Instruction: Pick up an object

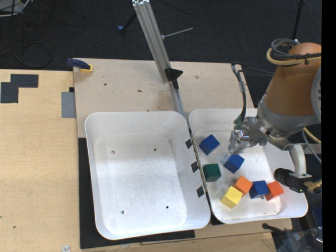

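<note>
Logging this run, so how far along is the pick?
Nothing looks picked yet: all the blocks lie in the right bin. In hand: the gripper hangs low, just above a blue cube. Left: grasping a block and lifting it out.

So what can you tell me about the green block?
The green block is a small dark green cube with a matte look, maybe painted wood or foam. It sits flat on the floor of the right bin, close to the wall that meets the other bin, turned a little askew. It stands alone, touching no other block. A blue block lies behind it and a yellow block nearer the front.
</note>
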Controlling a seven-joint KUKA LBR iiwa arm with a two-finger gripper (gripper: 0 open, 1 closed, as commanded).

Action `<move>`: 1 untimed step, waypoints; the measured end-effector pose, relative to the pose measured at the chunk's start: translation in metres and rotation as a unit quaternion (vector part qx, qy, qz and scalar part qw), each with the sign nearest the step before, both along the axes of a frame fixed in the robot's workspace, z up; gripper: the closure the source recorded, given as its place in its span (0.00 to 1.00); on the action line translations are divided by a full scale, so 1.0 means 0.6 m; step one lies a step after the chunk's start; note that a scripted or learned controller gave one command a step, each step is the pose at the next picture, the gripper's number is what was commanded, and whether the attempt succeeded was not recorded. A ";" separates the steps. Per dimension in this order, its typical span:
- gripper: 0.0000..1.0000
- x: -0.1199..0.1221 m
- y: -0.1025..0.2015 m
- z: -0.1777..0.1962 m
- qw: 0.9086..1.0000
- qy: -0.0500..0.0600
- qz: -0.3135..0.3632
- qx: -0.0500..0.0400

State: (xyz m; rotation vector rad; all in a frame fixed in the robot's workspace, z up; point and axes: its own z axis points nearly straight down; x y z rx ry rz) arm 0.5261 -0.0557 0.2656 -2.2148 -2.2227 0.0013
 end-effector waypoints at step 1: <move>1.00 -0.008 0.096 -0.028 1.000 0.001 0.001 0.000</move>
